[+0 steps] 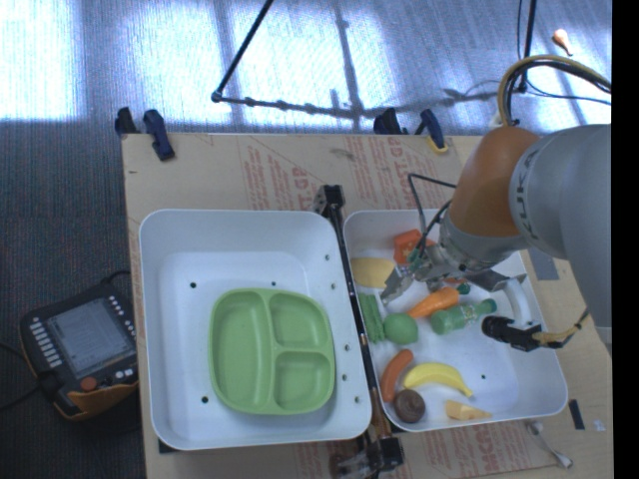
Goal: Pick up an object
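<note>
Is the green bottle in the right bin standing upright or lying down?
Lying down: the green bottle rests on its side on the right bin floor.

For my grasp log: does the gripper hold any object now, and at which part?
It cannot be told. The gripper hangs low in the right bin, among the toy food near the carrot.

Grey arm (544, 198) reaching into the right white bin (544, 392)
Its gripper (411, 270) hangs among toy foods; a green divided plate (272, 350) lies in the left bin (180, 257).
</note>
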Tool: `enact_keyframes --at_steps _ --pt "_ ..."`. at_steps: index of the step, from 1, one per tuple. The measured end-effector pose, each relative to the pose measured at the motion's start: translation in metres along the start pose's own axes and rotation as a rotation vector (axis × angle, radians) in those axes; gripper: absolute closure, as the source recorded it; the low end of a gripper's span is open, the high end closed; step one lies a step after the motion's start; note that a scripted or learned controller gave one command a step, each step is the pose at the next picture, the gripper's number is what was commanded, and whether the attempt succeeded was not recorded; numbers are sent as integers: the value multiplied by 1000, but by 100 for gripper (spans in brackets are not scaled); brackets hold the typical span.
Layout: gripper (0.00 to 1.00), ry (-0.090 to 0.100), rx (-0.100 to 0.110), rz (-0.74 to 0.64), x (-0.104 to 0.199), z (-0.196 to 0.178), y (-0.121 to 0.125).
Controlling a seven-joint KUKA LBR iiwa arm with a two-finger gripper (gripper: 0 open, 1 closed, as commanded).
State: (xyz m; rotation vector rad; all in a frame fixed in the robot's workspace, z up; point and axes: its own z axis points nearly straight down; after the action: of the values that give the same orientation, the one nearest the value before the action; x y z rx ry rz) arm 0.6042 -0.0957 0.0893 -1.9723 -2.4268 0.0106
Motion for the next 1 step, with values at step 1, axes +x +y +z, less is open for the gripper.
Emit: enact_keyframes --at_steps 1 --pt "0 -2 -6 -7 8 7 -46"
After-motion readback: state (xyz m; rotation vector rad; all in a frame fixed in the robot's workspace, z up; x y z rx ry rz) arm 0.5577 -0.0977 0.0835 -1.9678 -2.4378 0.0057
